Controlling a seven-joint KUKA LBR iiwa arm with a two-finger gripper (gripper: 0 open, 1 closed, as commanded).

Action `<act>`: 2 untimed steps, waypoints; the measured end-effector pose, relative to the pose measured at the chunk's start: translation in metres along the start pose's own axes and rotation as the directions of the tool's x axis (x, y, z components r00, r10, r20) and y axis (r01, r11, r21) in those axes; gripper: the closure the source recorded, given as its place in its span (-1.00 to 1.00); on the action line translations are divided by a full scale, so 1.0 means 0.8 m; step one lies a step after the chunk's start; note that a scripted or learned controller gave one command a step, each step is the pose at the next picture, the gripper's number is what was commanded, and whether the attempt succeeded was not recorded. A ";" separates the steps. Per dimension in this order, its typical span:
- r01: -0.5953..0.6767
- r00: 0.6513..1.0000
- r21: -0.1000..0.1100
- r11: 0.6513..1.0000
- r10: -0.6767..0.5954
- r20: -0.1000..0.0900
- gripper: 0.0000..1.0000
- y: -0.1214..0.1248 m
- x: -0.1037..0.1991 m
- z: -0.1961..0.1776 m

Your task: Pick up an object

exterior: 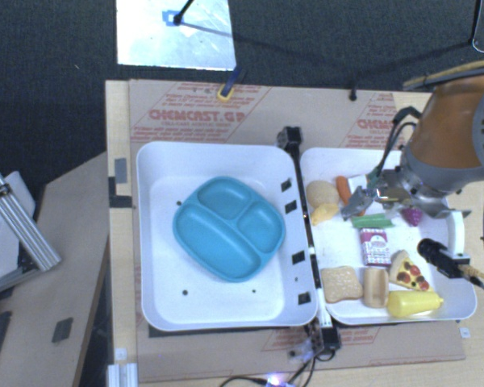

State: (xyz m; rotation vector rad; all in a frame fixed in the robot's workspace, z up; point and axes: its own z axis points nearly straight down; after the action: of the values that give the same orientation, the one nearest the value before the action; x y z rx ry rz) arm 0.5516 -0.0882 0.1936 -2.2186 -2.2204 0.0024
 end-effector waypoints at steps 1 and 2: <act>0.000 1.000 0.001 1.000 0.000 0.000 -1.00 0.010 -0.004 0.072; -0.001 1.000 -0.013 1.000 0.001 0.006 -1.00 0.015 -0.006 0.129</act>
State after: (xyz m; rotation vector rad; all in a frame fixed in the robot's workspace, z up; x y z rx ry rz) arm 0.5630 -0.0932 0.0903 -2.2294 -2.2283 -0.0050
